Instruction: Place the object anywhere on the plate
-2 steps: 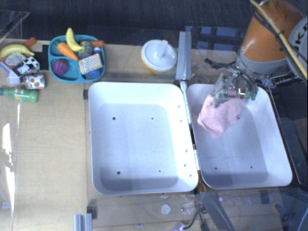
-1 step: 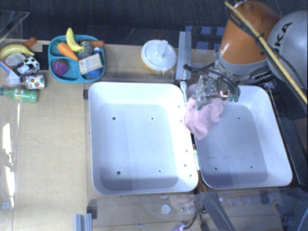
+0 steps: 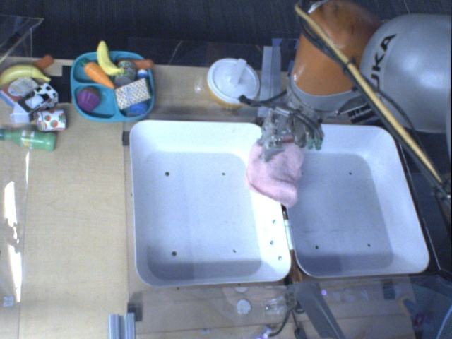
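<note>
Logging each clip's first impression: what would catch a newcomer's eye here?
First the pink cloth, hanging from the gripper over the seam between the two white bins. Next the arm's orange band at upper right. Then the blue tray of toy food at upper left on the bench.

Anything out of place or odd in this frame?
Yes: a pink cloth hangs limp beneath the pincer, draped over the divide between the left bin and right bin rather than lying in either. A small loose disc also lies on the bench below the bins.
</note>
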Motion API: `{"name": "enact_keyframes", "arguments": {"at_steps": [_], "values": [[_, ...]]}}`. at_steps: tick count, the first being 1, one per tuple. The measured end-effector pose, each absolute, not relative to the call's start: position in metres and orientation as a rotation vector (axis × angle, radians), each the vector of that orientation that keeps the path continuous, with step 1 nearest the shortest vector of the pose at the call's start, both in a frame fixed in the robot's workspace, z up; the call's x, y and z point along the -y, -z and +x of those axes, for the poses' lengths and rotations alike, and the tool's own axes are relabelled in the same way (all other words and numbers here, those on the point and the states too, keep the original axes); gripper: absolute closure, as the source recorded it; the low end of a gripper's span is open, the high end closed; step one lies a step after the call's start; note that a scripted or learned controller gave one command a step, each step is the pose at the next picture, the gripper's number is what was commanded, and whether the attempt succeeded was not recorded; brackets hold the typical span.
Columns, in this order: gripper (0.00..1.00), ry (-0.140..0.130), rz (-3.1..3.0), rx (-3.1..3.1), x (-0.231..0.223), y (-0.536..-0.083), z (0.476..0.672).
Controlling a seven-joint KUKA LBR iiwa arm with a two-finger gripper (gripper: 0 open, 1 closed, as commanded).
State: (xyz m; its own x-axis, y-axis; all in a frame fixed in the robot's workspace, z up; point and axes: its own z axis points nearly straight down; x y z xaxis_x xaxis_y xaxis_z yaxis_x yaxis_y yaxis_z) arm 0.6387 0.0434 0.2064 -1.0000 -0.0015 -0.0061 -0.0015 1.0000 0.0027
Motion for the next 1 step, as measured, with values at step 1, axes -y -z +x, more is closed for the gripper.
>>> {"name": "enact_keyframes", "arguments": {"at_steps": [1], "values": [[1.00, -0.004, -0.004, -3.136, -0.0942, -0.2167, 0.6299]]}}
